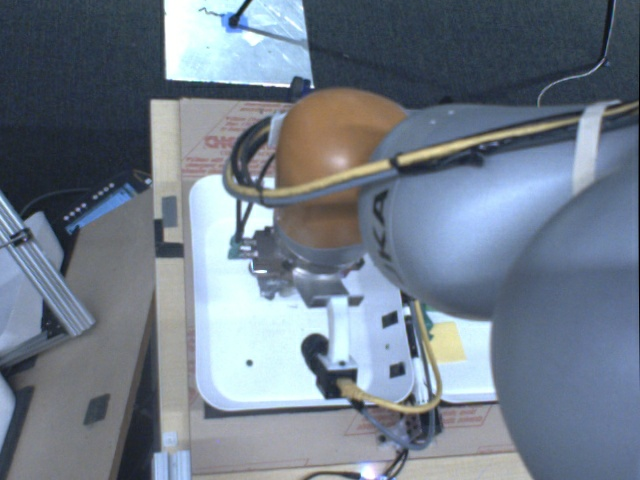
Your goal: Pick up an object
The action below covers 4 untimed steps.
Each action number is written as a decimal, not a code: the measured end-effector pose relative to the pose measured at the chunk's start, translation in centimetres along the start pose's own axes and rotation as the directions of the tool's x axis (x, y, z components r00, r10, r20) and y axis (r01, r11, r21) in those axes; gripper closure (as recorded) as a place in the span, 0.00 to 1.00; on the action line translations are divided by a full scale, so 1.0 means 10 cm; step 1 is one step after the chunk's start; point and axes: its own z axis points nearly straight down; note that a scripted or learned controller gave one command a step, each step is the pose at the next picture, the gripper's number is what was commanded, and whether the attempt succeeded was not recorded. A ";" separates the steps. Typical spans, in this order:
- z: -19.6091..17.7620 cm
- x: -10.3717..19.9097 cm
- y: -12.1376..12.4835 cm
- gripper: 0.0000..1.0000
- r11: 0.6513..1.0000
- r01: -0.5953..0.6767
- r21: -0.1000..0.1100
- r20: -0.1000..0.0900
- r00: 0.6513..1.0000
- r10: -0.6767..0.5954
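My arm (470,218): reaching in from the right, hanging over the left bin (225,368).
My gripper (262,258): tucked under the orange wrist band (325,168), low over that bin; open or closed, honestly can't tell.
Object: something yellow (447,343) in the right bin, beside the divider.

Dark carpet floor (80,68) with a shiny sheet (235,28) lying on it

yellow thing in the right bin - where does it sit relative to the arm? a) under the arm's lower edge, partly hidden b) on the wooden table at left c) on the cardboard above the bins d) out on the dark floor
a: the yellow thing lies in the right bin, peeking out from under the grey arm that covers part of it.
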 end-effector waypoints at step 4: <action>-0.18 0.04 1.15 1.00 1.000 0.005 -0.010 -0.003 1.000 -0.005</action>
